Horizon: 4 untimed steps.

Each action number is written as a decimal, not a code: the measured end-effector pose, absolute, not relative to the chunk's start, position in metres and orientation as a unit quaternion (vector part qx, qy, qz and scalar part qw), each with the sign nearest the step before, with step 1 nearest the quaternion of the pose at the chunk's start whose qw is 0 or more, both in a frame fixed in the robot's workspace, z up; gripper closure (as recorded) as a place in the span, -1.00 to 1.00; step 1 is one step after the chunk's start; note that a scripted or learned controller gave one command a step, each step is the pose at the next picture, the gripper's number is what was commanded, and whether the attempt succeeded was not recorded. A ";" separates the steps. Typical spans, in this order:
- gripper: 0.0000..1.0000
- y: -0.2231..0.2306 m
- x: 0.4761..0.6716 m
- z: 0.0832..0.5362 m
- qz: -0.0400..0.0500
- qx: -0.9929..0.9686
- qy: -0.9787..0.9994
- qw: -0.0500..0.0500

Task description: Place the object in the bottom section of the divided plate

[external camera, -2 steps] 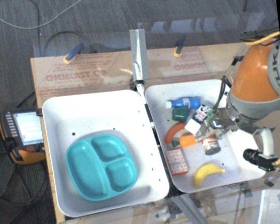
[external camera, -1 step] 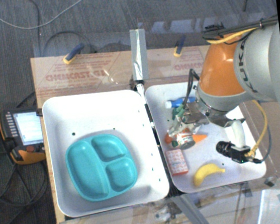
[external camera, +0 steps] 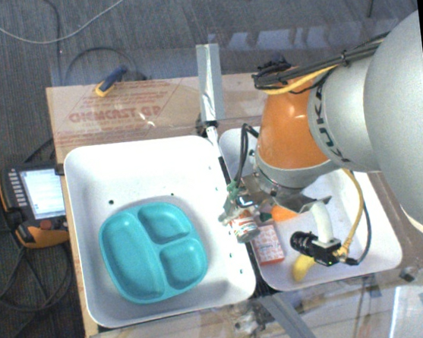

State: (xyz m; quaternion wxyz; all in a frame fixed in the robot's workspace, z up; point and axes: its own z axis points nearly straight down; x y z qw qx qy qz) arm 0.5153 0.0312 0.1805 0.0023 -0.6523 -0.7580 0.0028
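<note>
- Camera view, arm (external camera: 344,125): this was the largest body in frame. It reached in from the side opposite the divided plate (external camera: 135,267) and hung over the neighbouring bin, so its wrist stood above the loose objects there.
- Plate bin (external camera: 87,218): it held the divided plate alone, lying flat near the bin's middle. The target was therefore clear for a release from above.
- Supply bin (external camera: 378,247): it stood on the arm's side of the plate, wall to wall with the plate bin, and carried the loose objects.
- Divided plate: it was teal, with one long compartment on the side away from the arm and two small ones on the side facing the arm. All three were bare. The small compartment toward the frame's lower edge was judged to be the bottom section.
- Gripper (external camera: 241,213): it hovered just past the plate's arm-side edge, roughly above the two adjoining bin walls. Whether it was wide, narrow or clamped could not be told.
- Red box (external camera: 268,246): it lay in the supply bin, just beyond the gripper as seen from the plate.
- Small labelled item (external camera: 243,229): it was directly at the gripper and was the loose thing nearest the plate, so it was judged to be the task's object. It had not reached the plate.
- Yellow item (external camera: 301,270): it lay beyond the red box, farther from the plate.
</note>
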 end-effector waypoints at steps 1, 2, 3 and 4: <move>1.00 0.083 0.585 0.180 0.004 -0.574 -0.819 0.001; 1.00 0.068 0.558 0.188 0.003 -0.619 -0.786 0.002; 1.00 0.096 0.541 0.126 0.001 -0.569 -0.823 0.001; 1.00 0.159 0.494 0.095 -0.012 -0.629 -0.777 -0.010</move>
